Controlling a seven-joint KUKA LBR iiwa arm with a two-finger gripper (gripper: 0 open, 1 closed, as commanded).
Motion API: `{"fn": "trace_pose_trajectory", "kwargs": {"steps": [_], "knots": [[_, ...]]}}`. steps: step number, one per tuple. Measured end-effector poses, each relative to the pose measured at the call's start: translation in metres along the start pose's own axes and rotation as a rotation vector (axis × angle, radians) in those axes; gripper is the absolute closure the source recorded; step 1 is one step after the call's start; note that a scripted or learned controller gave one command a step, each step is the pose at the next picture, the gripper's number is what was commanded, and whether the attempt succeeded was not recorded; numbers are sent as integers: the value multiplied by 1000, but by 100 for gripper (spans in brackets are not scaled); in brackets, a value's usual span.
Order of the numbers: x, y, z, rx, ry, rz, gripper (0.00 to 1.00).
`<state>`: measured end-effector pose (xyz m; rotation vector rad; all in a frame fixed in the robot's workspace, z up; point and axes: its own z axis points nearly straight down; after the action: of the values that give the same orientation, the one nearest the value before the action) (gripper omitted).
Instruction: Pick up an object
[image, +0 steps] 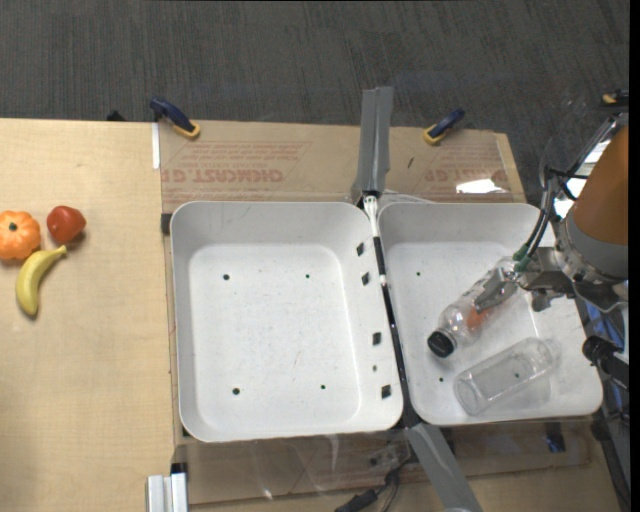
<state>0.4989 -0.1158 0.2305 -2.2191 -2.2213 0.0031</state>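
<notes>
A clear plastic bottle (462, 320) with a black cap (441, 344) lies on its side in the right bin (420, 250), cap toward the lower left. My gripper (497, 291) reaches in from the right and sits low over the bottle's upper end, touching or nearly touching it. A clear plastic cup (505, 375) lies on its side just below the bottle, near the bin's front right corner. The grey arm with its orange band (608, 200) stands over the bin's right edge.
The left bin (182, 300) sits beside the right one, with a grey divider strip (375, 140) behind them. On the wooden bench at far left lie an orange (17, 236), a red fruit (66, 224) and a banana (35, 279).
</notes>
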Motion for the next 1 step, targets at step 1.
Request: {"fn": "trace_pose_trajectory", "kwargs": {"steps": [1], "knots": [[-26, 42, 129, -3, 0, -143, 0]]}}
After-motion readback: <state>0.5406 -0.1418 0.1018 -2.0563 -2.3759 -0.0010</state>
